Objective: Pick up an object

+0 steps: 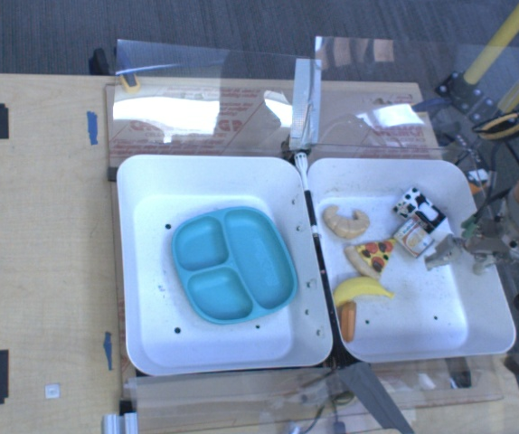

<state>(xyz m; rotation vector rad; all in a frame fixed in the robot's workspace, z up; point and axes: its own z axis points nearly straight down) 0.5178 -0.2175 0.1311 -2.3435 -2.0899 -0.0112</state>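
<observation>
Camera view: looking down at a slant on two white bins sitting side by side on a pale wood tabletop (42, 269).
Left bin (142, 188): holds a blue divided plate (232, 263) with three compartments, pretty much dead center.
Right bin (449, 324): this is where all the small stuff is.
Croissant (345, 221): tan, curved pastry toy at about 10 o'clock in the right bin, close to the wall shared with the left bin.
Pizza slice (371, 256): just below the croissant, near the middle of the bin, tip pointing roughly toward 8 o'clock.
Banana (361, 288): yellow, just under the pizza at about 7 o'clock.
Carrot (347, 320): orange, right below the banana, hugging the left wall of that bin.
Small can (413, 236): lies tilted just right of the pizza slice.
Cow toy (419, 207): black and white thing touching the can's upper end, around 1 o'clock in the bin.
Gripper (463, 251): comes in from 3 o'clock, low over the right bin's right side, just beside the can.
Fingers: honestly can't tell if they're apart or together, too blurry and small; nothing visibly between them.
</observation>
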